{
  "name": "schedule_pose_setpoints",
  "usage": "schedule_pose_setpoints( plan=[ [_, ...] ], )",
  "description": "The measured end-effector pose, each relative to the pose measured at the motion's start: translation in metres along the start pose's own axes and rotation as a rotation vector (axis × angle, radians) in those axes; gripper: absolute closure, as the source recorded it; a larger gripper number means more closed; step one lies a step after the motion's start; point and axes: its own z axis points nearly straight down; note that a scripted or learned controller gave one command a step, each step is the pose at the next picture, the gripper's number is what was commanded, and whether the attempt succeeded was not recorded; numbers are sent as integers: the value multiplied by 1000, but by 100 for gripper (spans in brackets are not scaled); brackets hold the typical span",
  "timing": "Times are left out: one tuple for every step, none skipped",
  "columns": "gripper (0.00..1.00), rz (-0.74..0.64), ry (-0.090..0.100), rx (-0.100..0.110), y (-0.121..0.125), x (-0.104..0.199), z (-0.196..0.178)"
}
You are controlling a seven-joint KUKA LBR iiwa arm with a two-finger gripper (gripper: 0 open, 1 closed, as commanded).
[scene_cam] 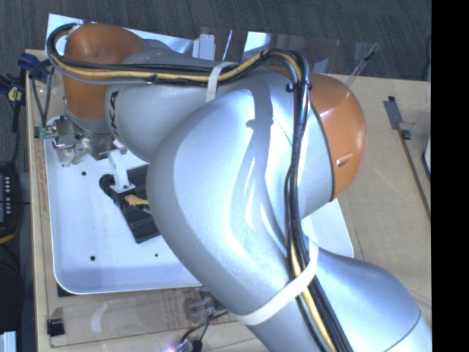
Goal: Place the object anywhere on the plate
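Observation:
My gripper (pixel 71 150) hangs low over the far left part of the left white bin (pixel 88 262), just below the orange band (pixel 91 64) of the wrist. The grey arm (pixel 249 196) stretches across from the lower right. It hides the right bin and much of the left bin's floor. The bare white floor near the front left of the bin shows a few small dark holes.
The wooden bench top (pixel 388 174) is in sight to the right, with a small metal bracket (pixel 399 119) on it. A blue clamp (pixel 26 63) and a black device (pixel 7 196) sit along the bin's left side.

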Motion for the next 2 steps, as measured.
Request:
schedule_pose_setpoints(
  plan=[
    [100,-782,-1,0,-26,-38,-1],
    [100,-534,0,2,-86,9,0]
  ],
)
